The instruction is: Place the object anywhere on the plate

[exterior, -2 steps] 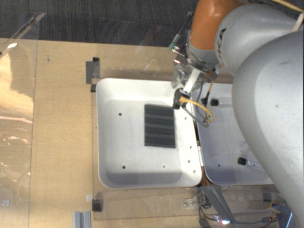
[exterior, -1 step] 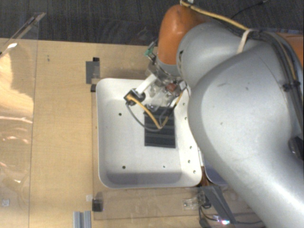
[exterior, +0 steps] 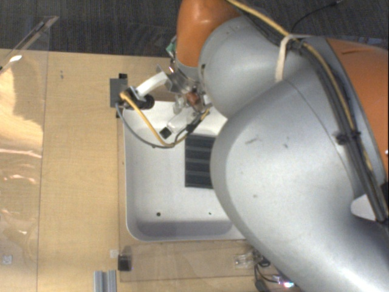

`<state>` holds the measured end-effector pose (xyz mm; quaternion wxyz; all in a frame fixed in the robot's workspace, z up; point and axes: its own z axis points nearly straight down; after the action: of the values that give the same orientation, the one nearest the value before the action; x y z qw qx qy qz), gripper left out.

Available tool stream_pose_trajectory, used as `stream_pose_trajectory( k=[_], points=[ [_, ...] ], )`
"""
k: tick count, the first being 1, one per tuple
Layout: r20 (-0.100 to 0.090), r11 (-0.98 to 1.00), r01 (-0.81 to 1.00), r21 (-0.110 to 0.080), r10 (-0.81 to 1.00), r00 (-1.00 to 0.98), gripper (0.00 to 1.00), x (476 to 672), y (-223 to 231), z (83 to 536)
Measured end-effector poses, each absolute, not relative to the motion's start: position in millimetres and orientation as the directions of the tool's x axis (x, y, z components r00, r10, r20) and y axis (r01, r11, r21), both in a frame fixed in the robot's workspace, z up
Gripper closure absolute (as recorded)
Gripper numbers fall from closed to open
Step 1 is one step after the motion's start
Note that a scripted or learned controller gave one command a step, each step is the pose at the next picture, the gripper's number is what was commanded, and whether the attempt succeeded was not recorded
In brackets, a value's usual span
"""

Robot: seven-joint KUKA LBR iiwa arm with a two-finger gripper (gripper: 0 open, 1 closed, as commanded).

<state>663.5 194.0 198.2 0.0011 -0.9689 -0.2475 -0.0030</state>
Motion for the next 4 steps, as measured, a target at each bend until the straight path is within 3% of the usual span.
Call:
stream_pose_trajectory(
  k=[1,2,3,4],
  points=[
    [0.001,-0.551,0.835,0.0,0.835,0.551,1.0,658.2,218,175],
    [0.004,-0.542,0.84,0.001,0.84,0.542,1.0,658.4,221,186],
    [0.003,-0.032,0.999,0.004,0.999,0.031,1.0,639.5,235,97],
    [0.002,0.298,0.955,0.004,0.955,-0.298,1.0,592.7,230,92]
  ],
)
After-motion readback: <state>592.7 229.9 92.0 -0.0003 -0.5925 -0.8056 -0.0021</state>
